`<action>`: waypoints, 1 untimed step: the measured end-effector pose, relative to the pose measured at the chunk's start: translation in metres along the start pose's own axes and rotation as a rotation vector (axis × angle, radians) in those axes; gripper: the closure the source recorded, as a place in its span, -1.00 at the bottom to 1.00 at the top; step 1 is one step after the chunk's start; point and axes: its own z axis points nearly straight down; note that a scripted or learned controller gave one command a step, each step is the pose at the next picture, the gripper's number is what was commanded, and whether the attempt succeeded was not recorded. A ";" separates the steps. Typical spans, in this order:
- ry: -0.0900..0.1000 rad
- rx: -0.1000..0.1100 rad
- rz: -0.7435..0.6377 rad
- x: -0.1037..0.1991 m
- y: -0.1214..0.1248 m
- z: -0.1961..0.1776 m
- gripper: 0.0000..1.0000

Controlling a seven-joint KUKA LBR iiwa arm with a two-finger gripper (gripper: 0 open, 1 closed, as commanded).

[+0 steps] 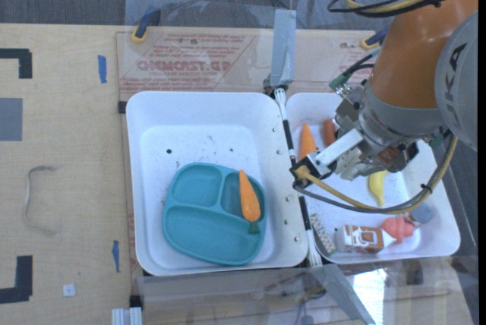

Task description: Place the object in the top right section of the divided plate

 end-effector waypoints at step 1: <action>-0.001 0.001 -0.004 0.001 -0.002 0.000 -1.00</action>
